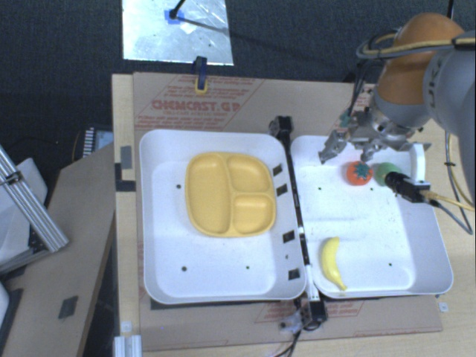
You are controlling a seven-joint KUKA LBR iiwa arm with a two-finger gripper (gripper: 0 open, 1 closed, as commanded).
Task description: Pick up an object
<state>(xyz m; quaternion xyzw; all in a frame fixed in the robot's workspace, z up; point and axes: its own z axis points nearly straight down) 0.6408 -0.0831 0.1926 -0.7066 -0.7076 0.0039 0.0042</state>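
Hovering over the far end of the right bin (416,274), spread wide with nothing between the two fingers — the gripper (349,152), hung from a grey arm (446,80) with an orange band. Sitting just beside the nearer fingertip, low in the same bin: a small red strawberry-like toy with a green top (358,172), apparently not touched. Lying right next to that, partly tucked under a black cable fitting (405,186): a round green object (385,173). Resting well apart near the front edge: a yellow banana (332,263), alone on bare white floor.

Judging the step: lining up over the red toy, then lowering. Best done by centring the open fingers across the toy, keeping one finger clear of the green neighbour to avoid nudging both, and closing only once low enough to catch its middle.

Looking at room: tight toward the far wall of the bin and toward the black divider (291,199) between the bins; wide open floor toward the front and centre. Filling much of the left bin (160,274): a yellow divided tray (229,194) — no concern for this reach.
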